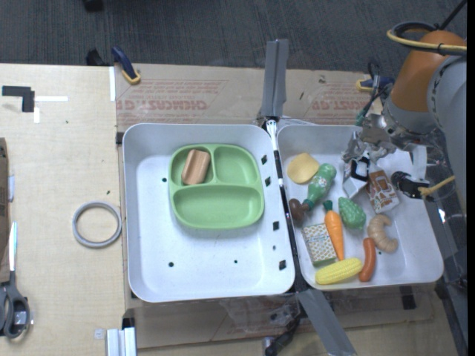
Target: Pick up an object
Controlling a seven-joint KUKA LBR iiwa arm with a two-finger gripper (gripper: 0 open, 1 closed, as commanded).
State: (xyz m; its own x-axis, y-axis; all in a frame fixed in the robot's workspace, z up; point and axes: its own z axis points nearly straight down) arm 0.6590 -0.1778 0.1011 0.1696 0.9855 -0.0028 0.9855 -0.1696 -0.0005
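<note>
On cardboard, mirrored, unreadable print.

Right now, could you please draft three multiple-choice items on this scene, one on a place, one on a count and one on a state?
1. Where does the tan bread-like piece lie?
A. upper left compartment of the green divided plastic plate
B. on the wooden bench
C. right bin

2. How many compartments has the plate?
A. two
B. three
C. five

3. How does the yellow toy corn cob rest?
A. standing upright
B. on the plate
C. lying flat near the right white bin's front edge

Answers: 1 A, it sits in that section; 2 B, two small above one wide; 3 C, it lies on its side.
</note>
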